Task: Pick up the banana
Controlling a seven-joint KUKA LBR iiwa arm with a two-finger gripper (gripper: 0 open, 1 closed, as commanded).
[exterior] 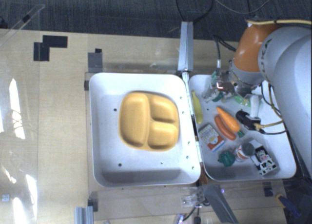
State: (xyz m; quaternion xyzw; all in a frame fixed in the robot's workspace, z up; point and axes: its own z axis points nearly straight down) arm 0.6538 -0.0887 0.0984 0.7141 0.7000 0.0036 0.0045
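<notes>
Hovering gripper (220, 87) beside banana (196, 107), apart.

Yellow banana (196, 107) along bin's left wall

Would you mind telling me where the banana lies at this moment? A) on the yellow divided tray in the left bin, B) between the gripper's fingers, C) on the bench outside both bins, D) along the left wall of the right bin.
D: the banana lies along the left wall of the right bin, left of the carrot.
</notes>
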